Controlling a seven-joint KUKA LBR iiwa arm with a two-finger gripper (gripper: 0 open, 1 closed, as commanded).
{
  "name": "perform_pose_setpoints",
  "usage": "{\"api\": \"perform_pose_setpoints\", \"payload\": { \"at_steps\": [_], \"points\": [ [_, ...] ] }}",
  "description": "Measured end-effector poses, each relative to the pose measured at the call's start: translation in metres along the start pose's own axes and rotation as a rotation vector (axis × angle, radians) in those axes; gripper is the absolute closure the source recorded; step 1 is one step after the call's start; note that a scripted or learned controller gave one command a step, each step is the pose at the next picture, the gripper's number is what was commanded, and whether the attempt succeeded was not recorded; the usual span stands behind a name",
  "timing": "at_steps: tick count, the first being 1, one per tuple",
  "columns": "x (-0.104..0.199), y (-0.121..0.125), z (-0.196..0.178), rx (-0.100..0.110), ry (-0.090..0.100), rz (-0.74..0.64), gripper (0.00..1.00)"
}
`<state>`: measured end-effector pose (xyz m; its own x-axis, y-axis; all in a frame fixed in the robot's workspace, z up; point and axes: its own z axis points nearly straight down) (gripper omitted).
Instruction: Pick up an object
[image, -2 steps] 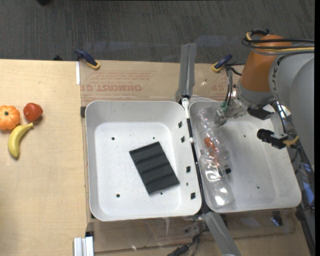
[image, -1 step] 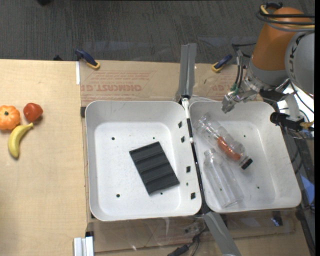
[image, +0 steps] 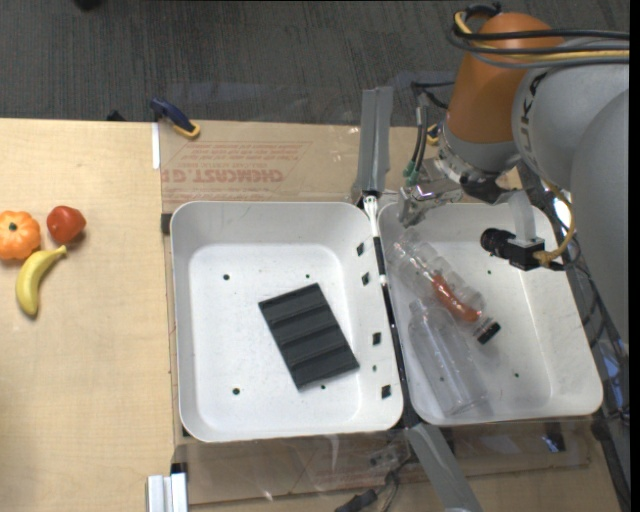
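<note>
The gripper (image: 418, 200) hangs at the twelve o'clock rim of the right bin (image: 560, 400), below the orange band of the arm (image: 500, 80); whether it is released or clenched I cannot tell, for glare and cables blur it; in that bin, from its centre toward seven o'clock, lie clear plastic items (image: 440, 330), hard to make out against the white, one with a reddish-orange piece inside (image: 455, 300) and a small black part (image: 487, 333) just beside; the left bin (image: 200, 400) bears a black ribbed slab (image: 308, 335) at its centre, tilted; at nine o'clock on the bench lie a banana (image: 35, 280), a red fruit (image: 66, 224) and an orange fruit (image: 15, 236), partly cut off
</note>
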<state>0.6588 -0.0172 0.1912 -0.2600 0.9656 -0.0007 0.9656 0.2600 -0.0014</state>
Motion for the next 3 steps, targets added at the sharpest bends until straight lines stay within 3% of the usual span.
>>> {"api": "perform_pose_setpoints", "payload": {
  "at_steps": [1, 2, 3],
  "points": [
    [0.000, 0.000, 0.000, 0.000, 0.000, 0.000, 0.00],
    [-0.085, -0.023, 0.027, 0.000, -0.001, 0.017, 0.00],
    [-0.075, -0.058, 0.055, -0.040, -0.015, -0.059, 0.00]
  ]
}}
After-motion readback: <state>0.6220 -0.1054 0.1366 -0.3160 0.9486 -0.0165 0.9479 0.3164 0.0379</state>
